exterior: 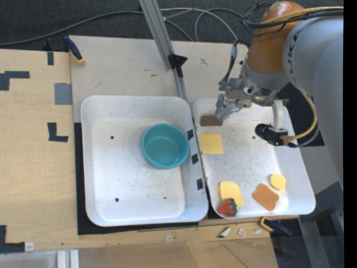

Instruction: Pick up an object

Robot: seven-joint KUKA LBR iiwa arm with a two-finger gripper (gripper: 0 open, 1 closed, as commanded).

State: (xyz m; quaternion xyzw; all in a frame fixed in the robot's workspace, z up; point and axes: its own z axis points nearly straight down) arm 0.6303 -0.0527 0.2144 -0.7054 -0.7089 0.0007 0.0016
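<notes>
Fingers of the gripper (222, 115) hang over the brown piece (211, 121), probably to grasp it. Whether they are wide or narrow, I cannot tell.

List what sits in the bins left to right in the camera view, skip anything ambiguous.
Teal bowl → brown piece under the gripper → orange piece → small yellow piece.
</notes>
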